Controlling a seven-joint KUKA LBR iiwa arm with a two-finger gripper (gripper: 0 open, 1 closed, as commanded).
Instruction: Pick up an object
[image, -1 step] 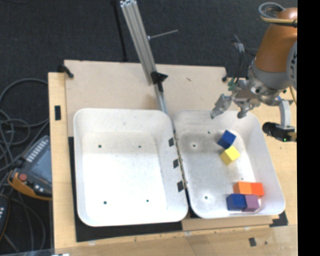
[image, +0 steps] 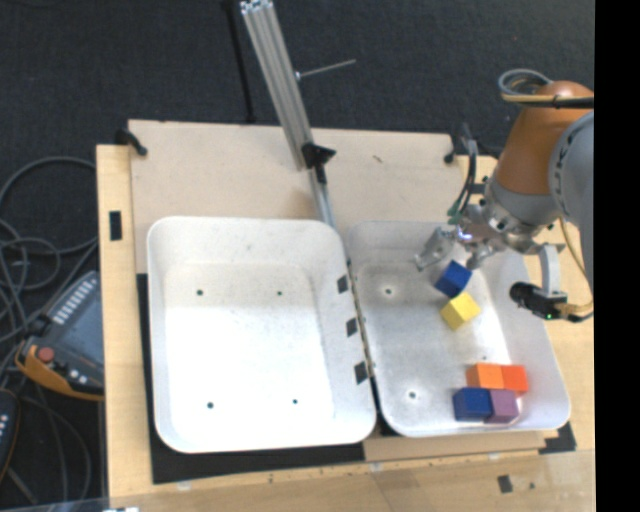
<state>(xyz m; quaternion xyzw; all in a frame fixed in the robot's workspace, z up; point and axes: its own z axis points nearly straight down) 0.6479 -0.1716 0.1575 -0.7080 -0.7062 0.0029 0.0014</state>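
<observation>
— Dark carpet and loose cables lie around my table (image: 230, 170), which carries two bins: the left bin (image: 160, 300) and the right bin (image: 400, 340), touching along their inner edges. What am I after?

— Any block in the right bin. A blue cube (image: 454, 277) sits just under my claw (image: 452, 250), with a yellow cube (image: 460, 311) touching its lower corner. Near the front right corner sits a tight cluster: orange block (image: 498, 376), second blue cube (image: 471, 402), purple cube (image: 504, 404).

— How would the blue cube handle?

— I'd judge it light and stiff, wood or foam, not fragile, with flat faces that should grip well. I'd take it across two opposite side faces, the pair clear of the yellow cube. It sits turned on the bin floor, so my wrist would need to match that angle.

— And my claw now?

— I cannot tell whether it is released or clenched; the fingertips blur into the grey hardware above the cube. I also cannot say whether they touch it.

— What else is unclear?

— My arm is cut off at the right edge. Whether the orange block is one piece or two, I can't make out.
</observation>
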